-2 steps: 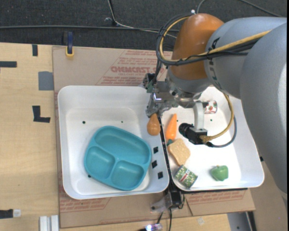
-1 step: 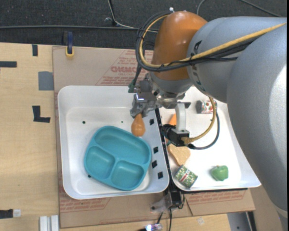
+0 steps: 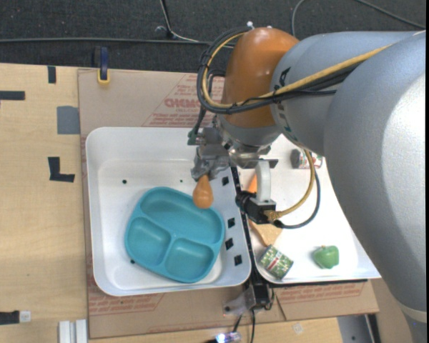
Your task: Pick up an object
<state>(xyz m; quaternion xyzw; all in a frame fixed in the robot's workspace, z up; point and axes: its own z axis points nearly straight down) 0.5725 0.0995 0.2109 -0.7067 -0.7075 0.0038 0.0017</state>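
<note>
My gripper (image 3: 204, 171) hangs over the left bin (image 3: 104, 191), just past the far right rim of a blue divided tray (image 3: 174, 233). A small orange pear-shaped object (image 3: 202, 194) hangs below the dark fingers, its narrow top pinched between them. The gripper is shut on it. The object's round end sits over the tray's upper right corner; I cannot tell whether it touches the tray. The big grey arm with its orange band (image 3: 261, 70) covers much of the right bin.
The right bin (image 3: 343, 270) holds a green pepper (image 3: 327, 256), a green-and-white packet (image 3: 277, 261) and a tan piece (image 3: 267, 230) near the divider. A yellow clamp (image 3: 103, 73) sits on the cardboard behind the bins.
</note>
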